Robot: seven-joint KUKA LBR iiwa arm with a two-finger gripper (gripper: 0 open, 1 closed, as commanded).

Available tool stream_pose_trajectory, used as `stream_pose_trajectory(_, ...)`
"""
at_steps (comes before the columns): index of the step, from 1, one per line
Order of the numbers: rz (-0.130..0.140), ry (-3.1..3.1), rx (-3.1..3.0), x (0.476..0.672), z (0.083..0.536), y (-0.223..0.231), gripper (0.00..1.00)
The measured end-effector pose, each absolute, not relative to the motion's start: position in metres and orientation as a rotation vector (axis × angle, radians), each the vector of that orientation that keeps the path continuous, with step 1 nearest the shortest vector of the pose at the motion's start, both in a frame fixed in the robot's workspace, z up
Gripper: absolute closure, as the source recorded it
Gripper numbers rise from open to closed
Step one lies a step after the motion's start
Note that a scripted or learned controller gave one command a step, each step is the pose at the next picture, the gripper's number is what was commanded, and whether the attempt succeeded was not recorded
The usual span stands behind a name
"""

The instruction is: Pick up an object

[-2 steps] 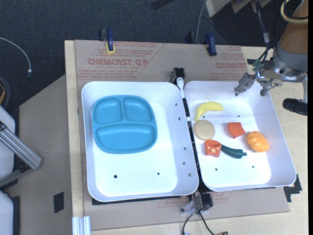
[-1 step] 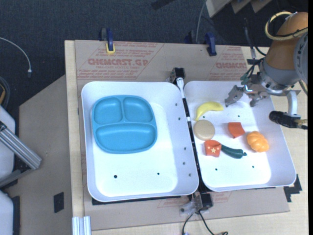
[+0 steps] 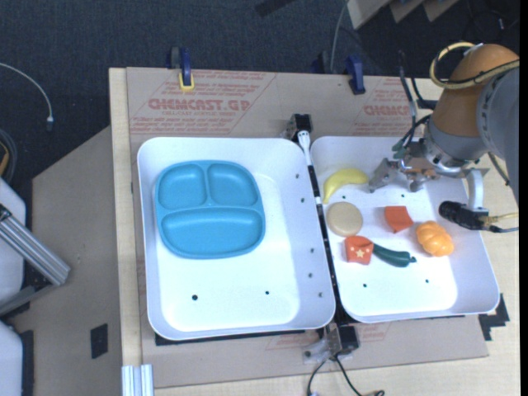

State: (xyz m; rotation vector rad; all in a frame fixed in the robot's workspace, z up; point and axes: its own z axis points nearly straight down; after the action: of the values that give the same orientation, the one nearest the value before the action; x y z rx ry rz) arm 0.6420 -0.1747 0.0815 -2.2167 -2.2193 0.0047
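Observation:
My gripper (image 3: 398, 177) hangs over the back of the right bin (image 3: 470, 291), its fingers spread open with nothing between them. Below it lies an orange-red block (image 3: 398, 218). A yellow banana-shaped piece (image 3: 345, 180) rests to its left, close to one fingertip (image 3: 379, 178). A beige round piece (image 3: 345, 218), a red piece with a star (image 3: 359, 249), a dark green vegetable (image 3: 394, 256) and an orange fruit (image 3: 435, 238) lie further forward in the same bin.
The left bin (image 3: 239, 304) holds a blue divided plate (image 3: 211, 209). A black divider with clamps (image 3: 313, 188) runs between the bins. The arm's orange band (image 3: 474, 77) and cables sit at the upper right.

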Motion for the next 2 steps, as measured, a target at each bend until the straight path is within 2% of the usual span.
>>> stream_pose_trajectory(1, -0.001, -2.225, -2.221, 0.644, 0.096, -0.175, 1.0)
stream_pose_trajectory(2, -0.005, -2.227, -2.227, 0.642, 0.159, -0.18, 1.0)
